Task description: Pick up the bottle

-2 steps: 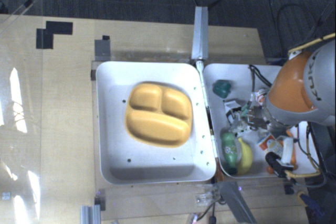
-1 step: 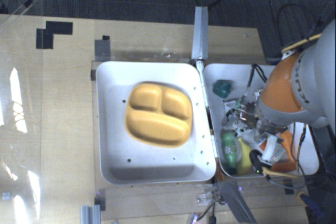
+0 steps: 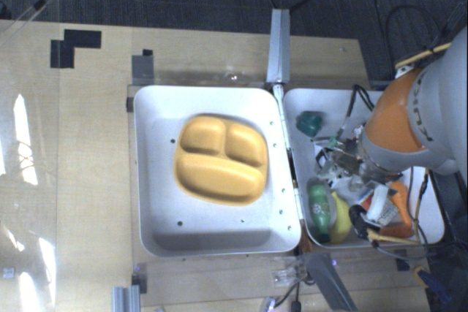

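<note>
Arm (image 3: 424,113) overhangs right bin (image 3: 292,150); gripper (image 3: 338,157) low among clutter, just above green bottle (image 3: 319,204). Finger state: cannot tell. Bottle lying in bin, not lifted; grasp remains.

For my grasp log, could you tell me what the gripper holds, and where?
That cannot be told: the gripper hangs low over the right bin's clutter, near the green bottle.

glossy green plastic bottle (image 3: 319,204), smooth yellow moulded tray (image 3: 221,159), matt white bins (image 3: 157,179)
</note>
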Available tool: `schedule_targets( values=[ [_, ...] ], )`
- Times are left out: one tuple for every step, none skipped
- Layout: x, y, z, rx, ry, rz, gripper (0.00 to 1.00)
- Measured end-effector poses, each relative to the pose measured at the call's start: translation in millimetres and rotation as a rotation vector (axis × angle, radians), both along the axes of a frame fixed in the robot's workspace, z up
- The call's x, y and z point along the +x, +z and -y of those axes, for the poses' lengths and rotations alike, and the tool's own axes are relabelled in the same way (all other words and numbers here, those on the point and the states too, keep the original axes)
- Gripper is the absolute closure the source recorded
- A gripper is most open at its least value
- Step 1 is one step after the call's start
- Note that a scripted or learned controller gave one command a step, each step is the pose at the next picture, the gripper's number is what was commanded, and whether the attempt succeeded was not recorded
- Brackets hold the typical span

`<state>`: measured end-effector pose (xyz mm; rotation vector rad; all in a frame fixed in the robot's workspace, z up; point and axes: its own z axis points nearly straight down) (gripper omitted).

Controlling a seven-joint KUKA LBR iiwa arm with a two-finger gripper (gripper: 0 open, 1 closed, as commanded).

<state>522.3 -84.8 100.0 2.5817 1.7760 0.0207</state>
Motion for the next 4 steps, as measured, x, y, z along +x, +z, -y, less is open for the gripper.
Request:
schedule_targets(
  values=[
    [5, 85, -29, 0.000, -0.084, -0.012, 1.00],
    [5, 85, -29, 0.000, -0.083, -0.012, 0.00],
    [-14, -10, 1, 0.000, -0.035, -0.007, 0.00],
    [-11, 1, 0, 0.000, -0.033, 0.000, 1.00]
  ],
)
